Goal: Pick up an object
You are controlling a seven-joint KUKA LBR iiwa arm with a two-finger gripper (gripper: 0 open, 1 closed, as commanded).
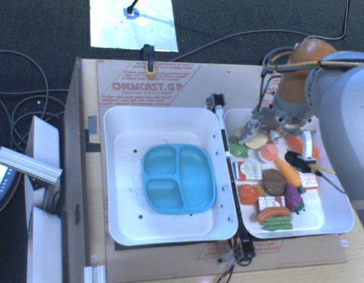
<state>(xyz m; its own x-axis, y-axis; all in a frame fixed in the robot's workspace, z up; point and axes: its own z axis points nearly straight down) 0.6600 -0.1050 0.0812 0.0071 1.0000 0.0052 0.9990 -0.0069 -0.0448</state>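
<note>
Lying among the toy food in the right bin, the orange carrot looks light, stiff and smooth, best pinched across its narrow middle. Counted, there are two white bins and one blue divided plate in the left bin. Whether the claw is wide or narrow I cannot tell.
</note>
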